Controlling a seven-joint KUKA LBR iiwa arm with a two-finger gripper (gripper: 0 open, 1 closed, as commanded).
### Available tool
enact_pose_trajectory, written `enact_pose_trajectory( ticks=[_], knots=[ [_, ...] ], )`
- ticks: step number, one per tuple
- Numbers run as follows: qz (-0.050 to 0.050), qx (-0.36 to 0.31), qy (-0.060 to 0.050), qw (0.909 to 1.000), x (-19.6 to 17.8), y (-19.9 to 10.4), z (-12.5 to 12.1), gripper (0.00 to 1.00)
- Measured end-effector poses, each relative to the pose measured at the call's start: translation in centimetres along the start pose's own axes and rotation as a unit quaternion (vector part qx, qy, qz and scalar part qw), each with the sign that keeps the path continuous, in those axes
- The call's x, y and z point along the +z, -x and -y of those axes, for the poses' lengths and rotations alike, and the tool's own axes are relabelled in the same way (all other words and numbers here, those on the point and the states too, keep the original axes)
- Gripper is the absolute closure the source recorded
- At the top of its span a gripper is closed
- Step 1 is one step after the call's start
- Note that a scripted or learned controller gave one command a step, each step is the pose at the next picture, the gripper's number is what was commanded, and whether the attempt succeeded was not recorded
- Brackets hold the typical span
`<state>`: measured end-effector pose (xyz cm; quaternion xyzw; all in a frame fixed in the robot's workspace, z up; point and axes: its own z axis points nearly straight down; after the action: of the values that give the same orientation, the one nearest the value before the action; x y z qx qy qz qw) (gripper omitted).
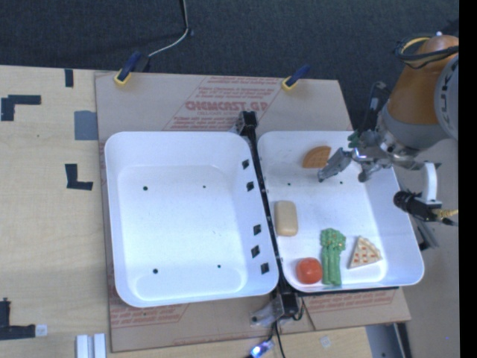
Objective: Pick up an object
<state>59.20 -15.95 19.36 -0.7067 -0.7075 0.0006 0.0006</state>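
The gripper (350, 168) hangs over the far part of the right bin (387, 222), its fingers apart with nothing between them. An orange piece (317, 156) lies just left of it. Nearer lie a beige block (286, 218), tomato (309, 270), broccoli (332, 255) and pizza slice (364, 253). The arm (421, 95) is cut off at the right.

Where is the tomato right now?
The tomato lies in the right bin, at its near left corner, beside the broccoli.

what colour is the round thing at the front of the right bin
Red, a tomato-like piece, seen in the camera view beside the green stalk.
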Motion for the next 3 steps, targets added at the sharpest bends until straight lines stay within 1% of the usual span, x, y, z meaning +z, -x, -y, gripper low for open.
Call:
enact_pose_trajectory(
  ticks=[1, 2, 3],
  knots=[
    [0.001, -0.003, 0.01, 0.9999, -18.3, -5.3, 2.0, 0.0],
    [0.001, 0.0, 0.01, 0.9999, -32.0, -6.4, 11.1, 0.0],
    [0.0, -0.001, 0.003, 1.0, -34.3, -9.5, 10.2, 0.0]
  ],
)
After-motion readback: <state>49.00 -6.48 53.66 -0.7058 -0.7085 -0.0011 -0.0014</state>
